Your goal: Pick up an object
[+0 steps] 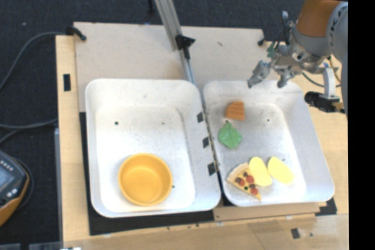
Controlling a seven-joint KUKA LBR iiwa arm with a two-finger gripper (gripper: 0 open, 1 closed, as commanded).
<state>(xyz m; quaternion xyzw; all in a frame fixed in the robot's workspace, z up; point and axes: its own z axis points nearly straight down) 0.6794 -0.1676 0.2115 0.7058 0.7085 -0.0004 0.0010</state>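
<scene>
In right bin [304, 143] — small brown block [235, 110]; gripper [269, 78] above, fingers spread.

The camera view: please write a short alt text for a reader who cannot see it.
An open gripper hangs above the far edge of the right bin, holding nothing. This bin contains an orange-brown piece, a green leaf, a pizza slice and two yellow pieces; the left bin contains a yellow bowl.

End effector [268, 78] spread over right bin [304, 143], yellow bowl [145, 179] in left bin [105, 126]
</scene>
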